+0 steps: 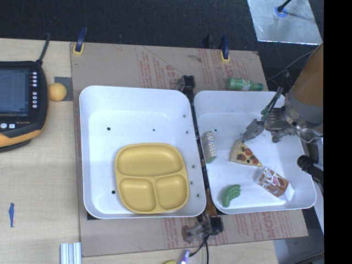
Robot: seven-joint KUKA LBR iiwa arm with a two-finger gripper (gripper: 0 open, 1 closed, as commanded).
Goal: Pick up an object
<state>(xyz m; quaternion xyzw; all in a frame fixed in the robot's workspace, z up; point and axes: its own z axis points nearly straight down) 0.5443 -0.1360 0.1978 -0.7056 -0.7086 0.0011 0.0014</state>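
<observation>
The gripper hangs with fingers spread and holding nothing, just above the pizza slice in the right bin.

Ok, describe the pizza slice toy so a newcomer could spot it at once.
Look at the right-hand white bin, the one the arm reaches into. Near its middle, just below the end effector, lies the pizza slice, a flat yellow wedge with red dots. The green toy, the striped cylinder and the brown-and-white packet around it are none of them triangular.
</observation>
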